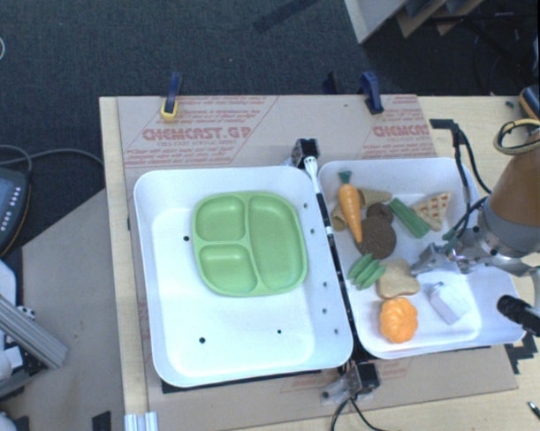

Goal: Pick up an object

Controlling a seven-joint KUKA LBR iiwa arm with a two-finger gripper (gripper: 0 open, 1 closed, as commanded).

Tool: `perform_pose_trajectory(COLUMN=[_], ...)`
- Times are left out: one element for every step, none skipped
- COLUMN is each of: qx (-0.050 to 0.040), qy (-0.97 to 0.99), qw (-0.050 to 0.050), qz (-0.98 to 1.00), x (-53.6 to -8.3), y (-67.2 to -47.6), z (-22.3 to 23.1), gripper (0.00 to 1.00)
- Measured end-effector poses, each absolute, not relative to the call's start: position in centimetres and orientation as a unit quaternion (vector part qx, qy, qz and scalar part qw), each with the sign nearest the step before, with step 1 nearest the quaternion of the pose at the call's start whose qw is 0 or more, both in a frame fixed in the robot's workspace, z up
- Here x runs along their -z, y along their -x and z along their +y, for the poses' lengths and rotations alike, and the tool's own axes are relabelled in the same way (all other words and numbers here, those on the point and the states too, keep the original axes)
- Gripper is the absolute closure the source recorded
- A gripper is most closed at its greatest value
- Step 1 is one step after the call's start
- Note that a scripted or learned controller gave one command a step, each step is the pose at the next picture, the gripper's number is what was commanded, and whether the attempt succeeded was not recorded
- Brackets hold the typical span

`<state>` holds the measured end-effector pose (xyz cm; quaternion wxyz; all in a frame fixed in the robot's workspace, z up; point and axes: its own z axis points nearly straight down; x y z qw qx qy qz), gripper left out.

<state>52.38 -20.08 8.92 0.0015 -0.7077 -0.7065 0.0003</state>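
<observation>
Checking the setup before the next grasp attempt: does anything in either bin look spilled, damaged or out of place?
Nothing stands out. The green divided plate lies flat in the left bin. The toy foods, among them a carrot and an orange, sit loosely piled inside the right bin, with the gripper over it.

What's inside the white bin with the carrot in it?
The right bin holds a carrot, brown patty, green beans, an orange, a waffle wedge and more. The gripper hides whatever lies under it.
</observation>
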Motion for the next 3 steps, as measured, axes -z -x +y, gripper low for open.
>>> perform_pose_trajectory(qx=[0.0006, 0.0007, 0.0013], qy=[0.707, 0.708, 0.707], qw=[0.0, -0.001, -0.004], qz=[-0.707, -0.707, -0.708], x=[-8.8, -9.7, -14.6], y=[-52.5, -52.5, -53.6], z=[-20.2, -20.2, -19.9], gripper=[0.0, 1.0, 1.0])
